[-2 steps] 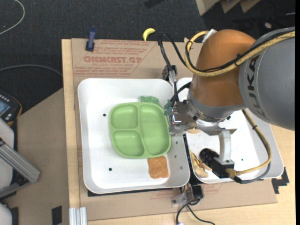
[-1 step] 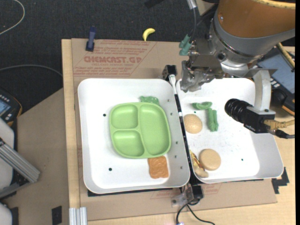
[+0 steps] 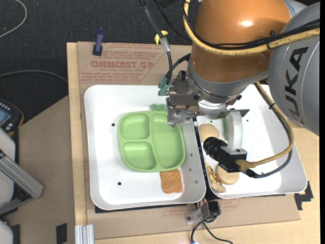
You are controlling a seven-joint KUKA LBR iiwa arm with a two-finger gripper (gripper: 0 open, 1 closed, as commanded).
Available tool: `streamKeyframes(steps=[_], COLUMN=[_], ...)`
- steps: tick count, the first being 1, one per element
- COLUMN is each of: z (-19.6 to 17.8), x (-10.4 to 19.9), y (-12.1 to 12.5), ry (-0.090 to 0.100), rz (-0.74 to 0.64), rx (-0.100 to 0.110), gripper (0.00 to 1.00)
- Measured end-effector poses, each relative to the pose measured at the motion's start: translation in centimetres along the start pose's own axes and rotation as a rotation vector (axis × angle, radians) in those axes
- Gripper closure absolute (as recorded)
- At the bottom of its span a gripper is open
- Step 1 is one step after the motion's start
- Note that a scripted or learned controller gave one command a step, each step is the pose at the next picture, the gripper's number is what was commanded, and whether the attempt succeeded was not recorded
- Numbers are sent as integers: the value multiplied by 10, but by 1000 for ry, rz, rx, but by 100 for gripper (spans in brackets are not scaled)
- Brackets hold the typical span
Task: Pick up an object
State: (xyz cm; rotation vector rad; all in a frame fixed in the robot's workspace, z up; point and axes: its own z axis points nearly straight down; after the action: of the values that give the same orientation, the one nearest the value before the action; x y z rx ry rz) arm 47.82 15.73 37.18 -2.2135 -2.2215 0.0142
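Note:
A green divided plate [image 3: 151, 140] lies in the left bin [image 3: 101, 136]. Just below it an orange-brown waffle-like piece [image 3: 171, 181] rests near the bin's front edge. My gripper [image 3: 176, 117] hangs over the plate's upper right corner, close to the wall between the two bins. In the right bin [image 3: 274, 151] lie a tan bread-like piece [image 3: 208, 131], a pale white-green object [image 3: 234, 128] and tan round pieces [image 3: 223, 179] near the front. The large orange wrist hides much of the right bin's back.
A black connector with a yellow cable [image 3: 228, 158] drapes over the right bin's items. A small teal object [image 3: 162, 87] sits at the left bin's back edge. Brown cardboard [image 3: 122, 65] lies behind the bins, with a blue clip [image 3: 98, 42] on it.

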Motion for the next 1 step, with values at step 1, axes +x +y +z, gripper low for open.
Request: streamKeyframes(steps=[1], z=[86], x=[-67], y=[2], ry=[-1], rz=[12], rx=[-1], gripper=[100])
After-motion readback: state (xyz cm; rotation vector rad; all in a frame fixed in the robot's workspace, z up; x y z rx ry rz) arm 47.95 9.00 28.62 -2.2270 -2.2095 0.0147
